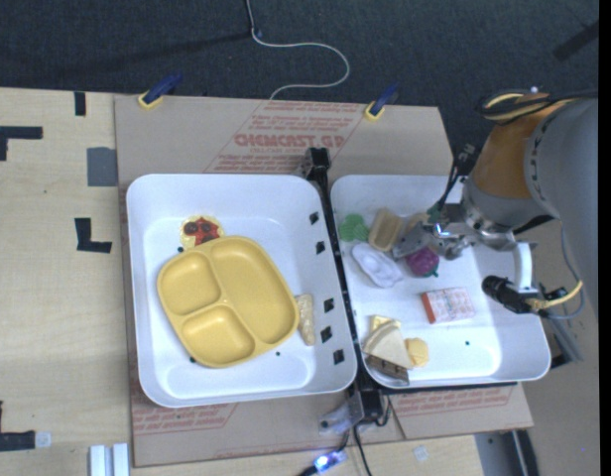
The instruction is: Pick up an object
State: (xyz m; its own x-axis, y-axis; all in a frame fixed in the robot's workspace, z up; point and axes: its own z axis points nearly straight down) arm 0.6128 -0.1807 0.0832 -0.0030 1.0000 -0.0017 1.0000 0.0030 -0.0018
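My gripper [422, 243] hangs over the upper middle of the right bin [504, 355], reaching in from the right. Directly under and beside it lies a small purple object [423, 262]. Left of it are a tan block [384, 230], a green piece [353, 228] and a clear white wrapper [374, 265]. A red and white packet [448, 305] lies lower right of the purple object. Near the bin's front sit yellow and tan wedge pieces [393, 345].
The left bin [152, 201] holds a yellow divided tray [226, 298], a small red and dark item [200, 230] behind it and a pale yellow piece [305, 318] at its right. A black divider [328, 256] runs between the bins. The grey arm with its orange band [509, 152] crosses the right side.
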